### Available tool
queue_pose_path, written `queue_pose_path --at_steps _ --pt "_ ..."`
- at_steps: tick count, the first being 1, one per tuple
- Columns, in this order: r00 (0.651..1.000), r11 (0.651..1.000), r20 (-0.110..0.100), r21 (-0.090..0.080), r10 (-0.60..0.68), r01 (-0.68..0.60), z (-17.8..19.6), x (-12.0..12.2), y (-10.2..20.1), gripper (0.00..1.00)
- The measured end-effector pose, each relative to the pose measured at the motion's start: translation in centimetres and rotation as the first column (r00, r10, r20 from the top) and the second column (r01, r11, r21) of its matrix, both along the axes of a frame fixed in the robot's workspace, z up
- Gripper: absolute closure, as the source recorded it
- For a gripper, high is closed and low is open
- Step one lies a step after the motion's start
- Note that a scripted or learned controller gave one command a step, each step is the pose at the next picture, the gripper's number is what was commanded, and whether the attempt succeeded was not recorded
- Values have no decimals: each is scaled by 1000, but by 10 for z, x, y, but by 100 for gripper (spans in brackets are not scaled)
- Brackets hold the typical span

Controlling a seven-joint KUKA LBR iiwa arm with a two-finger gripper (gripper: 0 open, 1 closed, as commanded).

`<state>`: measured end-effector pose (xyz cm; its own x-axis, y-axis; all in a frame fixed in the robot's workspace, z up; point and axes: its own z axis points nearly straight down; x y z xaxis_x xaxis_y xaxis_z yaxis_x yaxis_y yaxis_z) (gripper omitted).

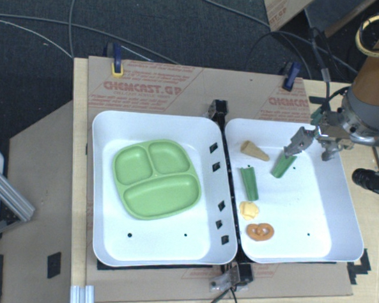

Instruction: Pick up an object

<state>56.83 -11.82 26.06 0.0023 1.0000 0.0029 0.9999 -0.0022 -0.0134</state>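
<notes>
The right bin [327, 207] holds several small items: a tan wedge [255, 150], a long green stick [249, 183], a shorter green piece [282, 166], a yellow lump [249, 210] and a brown pretzel [260, 232]. My gripper [312, 149] hangs over the upper part of this bin, reaching in from the right. Its two grey fingers [297, 142] are spread apart, so it is open. The shorter green piece sits slanted just below and left of the left fingertip, outside the gap. Nothing shows between the fingers.
A green divided plate [156, 177] lies in the left bin [105, 174]. A black divider with clips [221, 175] runs between the bins. Cables trail across the dark floor behind the bench. The right bin's lower right is bare white.
</notes>
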Motion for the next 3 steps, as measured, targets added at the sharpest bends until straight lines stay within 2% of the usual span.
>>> queue_pose_path --at_steps 1,3 --pt "1000 1000 12 -2 3 -3 6 2 0 0" --pt "1000 1000 8 -1 3 -3 -106 8 5 0"
